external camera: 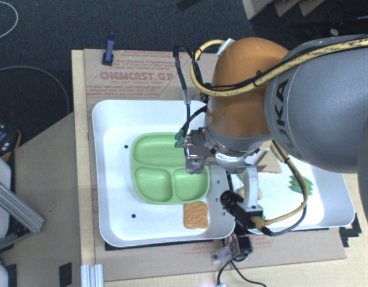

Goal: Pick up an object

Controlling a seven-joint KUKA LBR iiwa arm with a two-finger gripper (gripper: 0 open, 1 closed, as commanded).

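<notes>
End effector [195, 154] low over right edge of green moulded plastic divided tray [166, 169], in left white bin [109, 160]; cannot tell its state, nor whether it touches tray. Tray looks light, stiff, slick; raised rim or divider ridge likeliest hold. Small tan bread-shaped toy [196, 215] just beside tray near bin's front-right corner: probably light, compact, easier pinch across short sides. Grey arm with orange band [250, 94] overhangs right bin [336, 211].

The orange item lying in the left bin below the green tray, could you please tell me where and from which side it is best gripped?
Probably across its narrow width, coming straight down: the orange item lies flat on the left bin floor, apart from the green tray. Its right side sits close to the bin wall, leaving the jaws little room there.
</notes>
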